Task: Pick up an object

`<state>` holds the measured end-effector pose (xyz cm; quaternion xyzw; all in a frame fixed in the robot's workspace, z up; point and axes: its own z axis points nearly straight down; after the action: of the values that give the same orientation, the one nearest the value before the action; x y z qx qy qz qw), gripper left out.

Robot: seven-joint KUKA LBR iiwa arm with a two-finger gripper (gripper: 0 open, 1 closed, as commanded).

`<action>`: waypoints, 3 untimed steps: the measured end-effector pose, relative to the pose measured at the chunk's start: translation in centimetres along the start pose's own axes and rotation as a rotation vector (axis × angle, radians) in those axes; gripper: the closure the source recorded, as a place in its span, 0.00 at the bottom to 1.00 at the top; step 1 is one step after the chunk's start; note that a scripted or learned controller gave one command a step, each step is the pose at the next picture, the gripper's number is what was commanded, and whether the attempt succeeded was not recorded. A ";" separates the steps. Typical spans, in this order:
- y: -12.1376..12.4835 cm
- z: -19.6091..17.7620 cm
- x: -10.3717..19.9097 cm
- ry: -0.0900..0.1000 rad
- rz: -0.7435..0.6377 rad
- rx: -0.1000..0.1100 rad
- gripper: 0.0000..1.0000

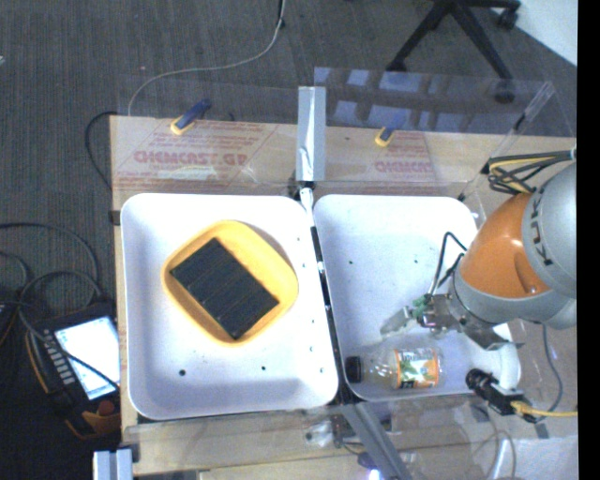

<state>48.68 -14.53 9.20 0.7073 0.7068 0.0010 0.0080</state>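
We hover low in the right bin (375,230) near a clear bottle (398,367); jaws' state we cannot tell, nothing lifted yet.

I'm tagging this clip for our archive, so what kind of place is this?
Most likely a robotics lab or test cell. A grey and orange arm reaches over two white bins on a wooden bench, cables trail across carpet, and an office chair base stands behind.

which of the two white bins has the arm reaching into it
The right bin, where the gripper hangs just above a clear bottle with an orange label. The left bin holds a yellow dish with a dark pad.
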 end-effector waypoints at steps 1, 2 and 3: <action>5.2 -0.3 -3.8 0.007 -0.014 0.014 0.00; 0.4 0.0 -2.3 0.001 -0.135 -0.009 0.00; 0.5 -1.1 -2.2 0.004 -0.136 -0.010 1.00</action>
<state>49.17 -16.70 10.29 0.6576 0.7533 0.0054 0.0101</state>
